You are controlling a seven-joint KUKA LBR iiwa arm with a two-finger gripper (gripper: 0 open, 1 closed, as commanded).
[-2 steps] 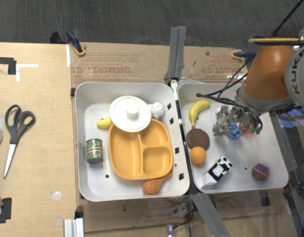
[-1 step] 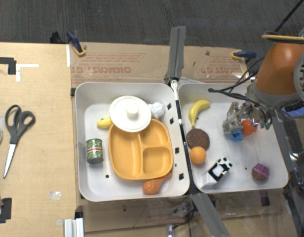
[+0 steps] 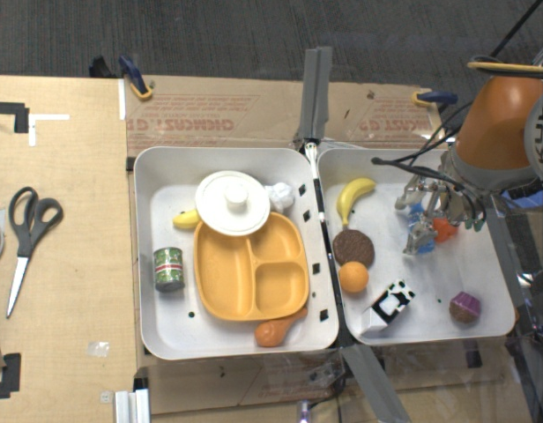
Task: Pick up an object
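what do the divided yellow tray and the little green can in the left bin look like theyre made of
Divided tray: likely molded plastic, with a uniform orange-yellow colour, rounded compartment walls and a soft satin sheen. Green can: seemingly metal with a printed green label, judging by the pale silvery rim at its top, though a plastic toy replica cannot be ruled out.

bench [image 3: 60, 324]: pale wood, left of frame | scissors [image 3: 26, 232] at far left | two white bins: left bin [image 3: 146, 263] centre, right bin [image 3: 430, 329] beside it | cardboard sheet [image 3: 210, 113] under bins

Divided tray [image 3: 251, 276]: orange-yellow
Banana [image 3: 352, 196]: yellow
Can [image 3: 168, 269]: green label
Small box [image 3: 392, 303]: black-and-white pattern
Bins [image 3: 152, 320]: white
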